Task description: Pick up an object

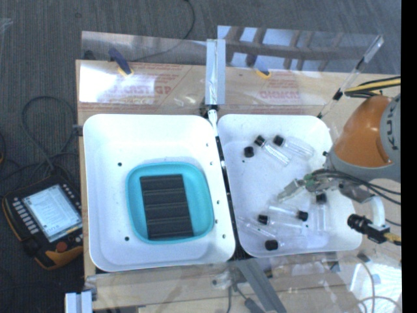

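- Bench (91,77) is seen from above at a slant; two white bins are set side by side on it, touching along the middle seam.
- Left bin (104,149) is occupied by a teal tray (135,204) with a dark ribbed insert (166,205); no pick is judged likely there.
- Right bin (306,126) is scattered with small clear vials with black caps; this is where the task's things lie.
- Arm (365,139) is reached in from the right, its orange band sitting over the right bin's far right edge.
- Gripper (314,182) is placed low over the right half of the right bin; whether it is released or clenched cannot be told, as the tip is small and cluttered by cables.
- Nearest vial (291,188) is found just beside the gripper, toward the bin's middle, its long axis slanted from lower left up to the right, pointing at the tool.
- Second vial (287,212) is laid just below and toward the seam from the tool, long axis roughly across the bin, cap at its right end.
- Upper vials (280,147) are lying well apart from the tool, toward the far wall.
- Loose cap (271,244) is seen near the front wall.
- Nothing can be made out between the tool's tips; the pick is judged not yet done.
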Controlling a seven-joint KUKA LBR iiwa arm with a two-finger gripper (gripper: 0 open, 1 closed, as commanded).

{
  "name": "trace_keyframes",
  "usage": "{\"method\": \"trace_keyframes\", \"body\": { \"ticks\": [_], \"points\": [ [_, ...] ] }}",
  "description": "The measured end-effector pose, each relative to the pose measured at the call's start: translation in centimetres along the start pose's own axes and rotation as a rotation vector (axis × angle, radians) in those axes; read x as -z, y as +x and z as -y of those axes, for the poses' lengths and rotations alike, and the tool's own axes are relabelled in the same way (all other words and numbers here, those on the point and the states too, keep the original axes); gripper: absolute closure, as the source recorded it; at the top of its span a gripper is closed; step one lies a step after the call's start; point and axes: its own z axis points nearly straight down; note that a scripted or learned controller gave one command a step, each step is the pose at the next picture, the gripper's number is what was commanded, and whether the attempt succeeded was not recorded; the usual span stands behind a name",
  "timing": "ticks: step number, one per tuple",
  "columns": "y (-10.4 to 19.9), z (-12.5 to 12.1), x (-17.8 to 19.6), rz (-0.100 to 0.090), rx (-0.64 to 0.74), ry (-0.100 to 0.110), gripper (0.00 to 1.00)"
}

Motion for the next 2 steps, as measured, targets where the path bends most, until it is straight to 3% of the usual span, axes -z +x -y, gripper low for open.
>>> {"method": "trace_keyframes", "body": {
  "ticks": [1, 2],
  "points": [
    [0.0, 0.0, 0.0, 0.0, 0.001, 0.0, 0.0],
    [-0.7, -5.2, -0.2, -0.003, 0.058, -0.001, 0.0]
  ]
}}
